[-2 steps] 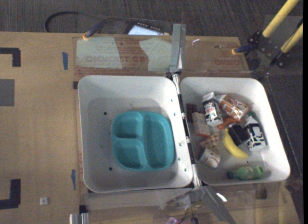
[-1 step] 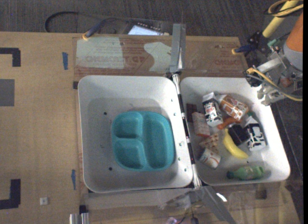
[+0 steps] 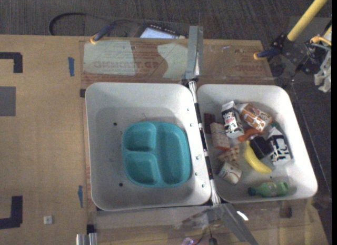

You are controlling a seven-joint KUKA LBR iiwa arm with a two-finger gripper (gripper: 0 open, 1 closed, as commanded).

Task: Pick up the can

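Two white bins, one teal divided tray (image 3: pixel 156 153) in left bin (image 3: pixel 100 101), right bin (image 3: pixel 295 107) crowded, one orange can (image 3: pixel 256 117) at far side, one banana (image 3: pixel 255 159), one green bottle (image 3: pixel 269 188), smaller items indistinct, gripper state impossible to tell.

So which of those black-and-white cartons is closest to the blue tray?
The left carton, beside the orange can; the other carton sits farther right, past the banana.

Dim, soft, slightly blurred overhead picture

Light is even and muted; the two white bins (image 3: pixel 100 99) are the brightest parts, with faint shading along their inner walls. A small glare spot sits near the near edge, the far floor (image 3: pixel 221 1) is dark, and fine detail is smeared throughout.
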